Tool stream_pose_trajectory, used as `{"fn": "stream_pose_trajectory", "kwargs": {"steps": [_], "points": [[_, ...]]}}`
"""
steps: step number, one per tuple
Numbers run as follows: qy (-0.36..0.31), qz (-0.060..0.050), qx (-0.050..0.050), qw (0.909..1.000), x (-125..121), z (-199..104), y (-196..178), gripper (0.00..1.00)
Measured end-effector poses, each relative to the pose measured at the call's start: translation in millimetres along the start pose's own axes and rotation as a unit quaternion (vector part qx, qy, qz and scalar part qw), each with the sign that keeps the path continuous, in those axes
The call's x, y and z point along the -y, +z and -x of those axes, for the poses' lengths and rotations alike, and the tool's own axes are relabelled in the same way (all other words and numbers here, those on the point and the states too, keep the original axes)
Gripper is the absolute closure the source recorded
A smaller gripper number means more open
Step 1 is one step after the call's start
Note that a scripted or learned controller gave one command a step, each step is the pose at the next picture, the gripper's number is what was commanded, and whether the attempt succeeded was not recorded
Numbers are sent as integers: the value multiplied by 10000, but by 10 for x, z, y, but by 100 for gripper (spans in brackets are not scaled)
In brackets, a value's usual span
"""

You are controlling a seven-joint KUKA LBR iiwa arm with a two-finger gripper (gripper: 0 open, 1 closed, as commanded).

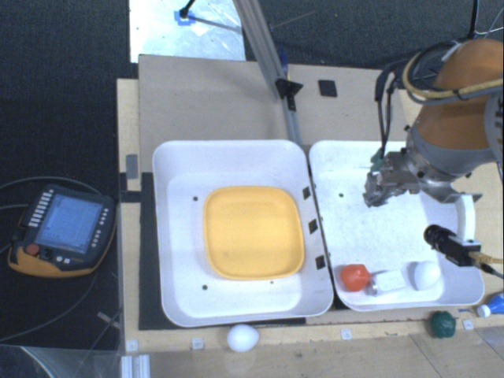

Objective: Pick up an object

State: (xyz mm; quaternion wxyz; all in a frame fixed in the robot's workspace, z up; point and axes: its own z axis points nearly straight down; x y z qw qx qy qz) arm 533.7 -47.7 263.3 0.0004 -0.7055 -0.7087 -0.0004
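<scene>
Nearest me, at 6 o'clock on the tabletop [370, 353], lies a white egg [242, 338]. Along the right bin's [346, 219] near wall sit a red ball [354, 276], a white tube [387, 282] and a white ball [425, 273]. Left bin [177, 235] holds a yellow plate [254, 231]. Gripper [376, 196] hangs at 2 o'clock; I can't tell its fingers' state.

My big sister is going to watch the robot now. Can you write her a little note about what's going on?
Gripper: above the right white bin, near its upper middle, nothing seen between its fingers; open or shut is unclear.
Things: small red-orange object, small white boxy piece and white rounded object sit along the right bin's near edge. A yellow square plate lies in the left white bin. A white ball and a dark green ball lie outside the bins.
Done: nothing picked yet.
Left: grasp and lift one object.
</scene>
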Motion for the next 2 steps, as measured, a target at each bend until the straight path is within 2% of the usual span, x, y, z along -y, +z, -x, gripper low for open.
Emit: {"fn": "stream_pose_trajectory", "kwargs": {"steps": [2], "points": [[1,-2,1,10000,152,-978,342,100]]}}
